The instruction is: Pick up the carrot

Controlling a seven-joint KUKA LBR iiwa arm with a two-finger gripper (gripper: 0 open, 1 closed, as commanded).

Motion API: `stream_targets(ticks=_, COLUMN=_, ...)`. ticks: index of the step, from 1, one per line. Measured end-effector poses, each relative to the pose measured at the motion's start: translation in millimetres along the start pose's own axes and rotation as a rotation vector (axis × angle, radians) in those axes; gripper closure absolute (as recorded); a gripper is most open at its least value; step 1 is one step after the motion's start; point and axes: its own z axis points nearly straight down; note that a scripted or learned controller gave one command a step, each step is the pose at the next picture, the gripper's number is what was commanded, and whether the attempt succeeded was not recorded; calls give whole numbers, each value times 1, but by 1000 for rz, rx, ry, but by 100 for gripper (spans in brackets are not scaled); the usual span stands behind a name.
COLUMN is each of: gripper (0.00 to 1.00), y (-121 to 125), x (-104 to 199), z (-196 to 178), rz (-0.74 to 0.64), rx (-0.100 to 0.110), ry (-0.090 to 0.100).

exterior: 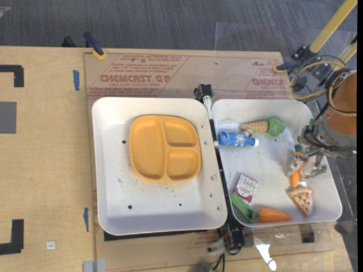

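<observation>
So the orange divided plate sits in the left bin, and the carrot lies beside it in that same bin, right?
Not quite. The plate does sit in the left bin, but the carrot lies in the right bin, near its front edge, as the camera view shows.

The counter (45, 152) is seen from one fixed camera above — angled downward, both bins (108, 169) framed.
</observation>
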Motion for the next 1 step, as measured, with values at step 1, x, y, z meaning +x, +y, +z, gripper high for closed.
stream_targets(ticks=1, gripper=100, y=2, x=-90, z=-80, rz=-149, rx=4, ry=-6)
